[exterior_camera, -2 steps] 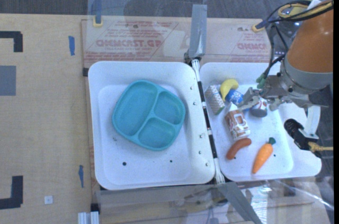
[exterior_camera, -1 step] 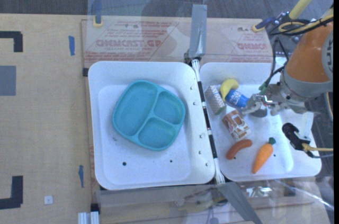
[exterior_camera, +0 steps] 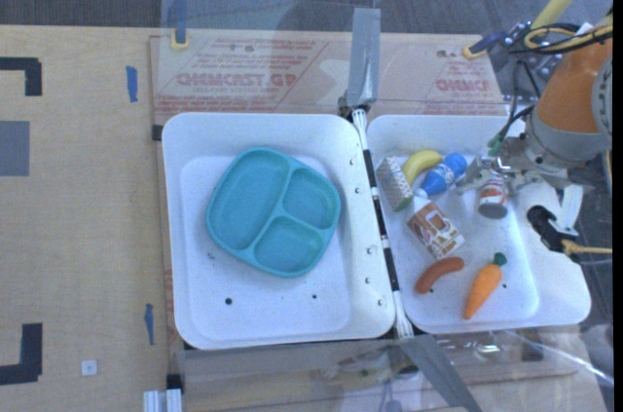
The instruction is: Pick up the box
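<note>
grey arm reaching in, gripper lowered

Left bin holds a teal three-compartment plate, roughly centred, with two small compartments and a bigger one. Right bin: banana at 11 o'clock, blue bottle touching it on the right, can near centre-right. Sausage at 7 o'clock, carrot just beside it at 5 o'clock, green top pointing up. Wooden bench carries blue tape and black marks at left.
</note>
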Available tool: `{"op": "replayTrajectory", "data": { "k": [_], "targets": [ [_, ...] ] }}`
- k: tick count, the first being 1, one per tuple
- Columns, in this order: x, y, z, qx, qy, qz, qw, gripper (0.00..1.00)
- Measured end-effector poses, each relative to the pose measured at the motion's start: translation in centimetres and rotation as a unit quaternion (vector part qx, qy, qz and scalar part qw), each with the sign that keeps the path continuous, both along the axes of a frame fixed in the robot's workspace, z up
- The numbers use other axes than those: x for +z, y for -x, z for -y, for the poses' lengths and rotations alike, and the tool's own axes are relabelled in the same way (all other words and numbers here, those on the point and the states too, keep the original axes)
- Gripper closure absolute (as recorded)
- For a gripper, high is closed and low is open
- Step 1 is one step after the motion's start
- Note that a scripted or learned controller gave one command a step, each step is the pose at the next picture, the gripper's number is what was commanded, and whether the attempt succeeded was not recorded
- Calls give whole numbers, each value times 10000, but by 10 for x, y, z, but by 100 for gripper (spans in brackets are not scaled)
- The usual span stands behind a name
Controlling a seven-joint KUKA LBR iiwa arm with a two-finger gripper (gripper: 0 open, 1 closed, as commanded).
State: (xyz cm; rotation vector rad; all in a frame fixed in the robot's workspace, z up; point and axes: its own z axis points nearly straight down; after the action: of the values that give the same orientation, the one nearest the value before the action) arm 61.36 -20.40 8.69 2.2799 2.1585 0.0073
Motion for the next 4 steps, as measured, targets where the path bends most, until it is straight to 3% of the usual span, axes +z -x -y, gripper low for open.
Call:
{"op": "replayTrajectory", "data": {
  "k": [1, 2, 3, 4],
  "targets": [
    [-1, -5, 7, 1419, 12, 4, 9899, 0],
    [1, 24, -71, 2434, 13, 6, 9699, 0],
    [0, 60, 15, 2742, 25, -3, 9617, 0],
    [0, 17, 15, 2204, -13, 5, 9754, 0]
  ]
}}
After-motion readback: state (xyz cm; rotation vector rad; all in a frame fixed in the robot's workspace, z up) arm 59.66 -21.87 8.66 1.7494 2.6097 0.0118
